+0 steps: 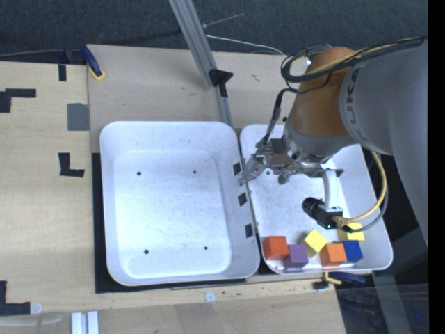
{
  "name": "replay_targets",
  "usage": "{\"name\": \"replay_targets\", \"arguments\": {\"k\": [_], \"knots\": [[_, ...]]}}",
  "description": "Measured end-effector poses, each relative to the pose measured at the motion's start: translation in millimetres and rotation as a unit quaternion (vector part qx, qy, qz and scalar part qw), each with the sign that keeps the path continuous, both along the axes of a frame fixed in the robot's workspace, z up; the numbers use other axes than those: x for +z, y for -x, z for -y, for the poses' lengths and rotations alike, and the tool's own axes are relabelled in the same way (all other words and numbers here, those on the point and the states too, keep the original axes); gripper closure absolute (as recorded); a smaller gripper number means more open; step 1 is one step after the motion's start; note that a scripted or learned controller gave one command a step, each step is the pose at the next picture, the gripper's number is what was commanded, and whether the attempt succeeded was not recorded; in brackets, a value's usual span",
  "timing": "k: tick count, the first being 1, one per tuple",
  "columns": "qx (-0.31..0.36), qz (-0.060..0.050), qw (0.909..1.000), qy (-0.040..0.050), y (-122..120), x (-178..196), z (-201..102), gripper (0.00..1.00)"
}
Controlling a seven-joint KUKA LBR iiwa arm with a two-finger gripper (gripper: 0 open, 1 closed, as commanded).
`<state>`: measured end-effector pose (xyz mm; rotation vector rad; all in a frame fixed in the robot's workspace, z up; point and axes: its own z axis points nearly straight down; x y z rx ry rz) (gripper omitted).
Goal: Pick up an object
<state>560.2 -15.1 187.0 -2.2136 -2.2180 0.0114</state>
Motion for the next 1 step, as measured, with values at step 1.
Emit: {"name": "replay_targets", "arguments": {"k": [1], "knots": [[0.003,0.003,1.0,-0.0011,14.8,4.3,-66.5,0.0]]}}
